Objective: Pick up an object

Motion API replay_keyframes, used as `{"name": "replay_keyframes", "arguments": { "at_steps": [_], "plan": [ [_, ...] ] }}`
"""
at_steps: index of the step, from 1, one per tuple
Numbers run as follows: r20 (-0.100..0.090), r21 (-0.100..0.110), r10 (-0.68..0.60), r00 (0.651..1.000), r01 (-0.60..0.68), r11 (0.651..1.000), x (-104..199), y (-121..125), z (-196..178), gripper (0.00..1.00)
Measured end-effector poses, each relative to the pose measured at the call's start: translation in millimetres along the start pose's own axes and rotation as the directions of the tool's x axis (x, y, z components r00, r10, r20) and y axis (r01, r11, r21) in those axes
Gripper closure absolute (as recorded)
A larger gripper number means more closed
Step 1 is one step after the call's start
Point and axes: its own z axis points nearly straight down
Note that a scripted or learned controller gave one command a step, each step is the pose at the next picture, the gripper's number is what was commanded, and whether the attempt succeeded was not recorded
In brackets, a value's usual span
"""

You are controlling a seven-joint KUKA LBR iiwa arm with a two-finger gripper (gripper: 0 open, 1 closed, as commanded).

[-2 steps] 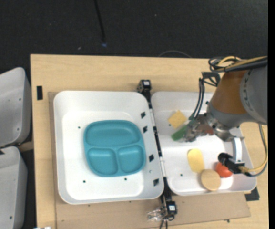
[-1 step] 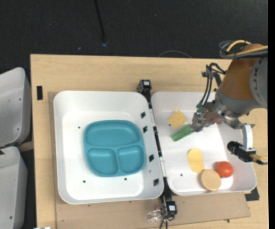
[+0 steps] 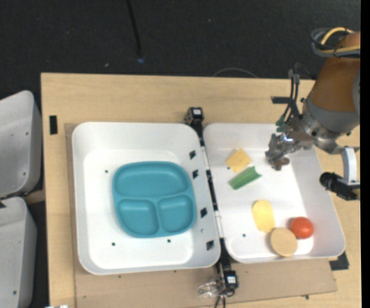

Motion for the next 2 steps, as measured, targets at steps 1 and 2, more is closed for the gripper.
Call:
{"name": "replay_keyframes", "arguments": {
  "at_steps": [1, 2],
  "plan": [
    [-0.002, 0.006, -0.002, 1.0, 0.002, 1.0, -0.8, 0.8, -10.5, 1.0],
    [-0.003, 0.007, -0.003, 1.0, 0.003, 1.0, 39.8, -7.8, -12.6, 1.0]
  ]
}}
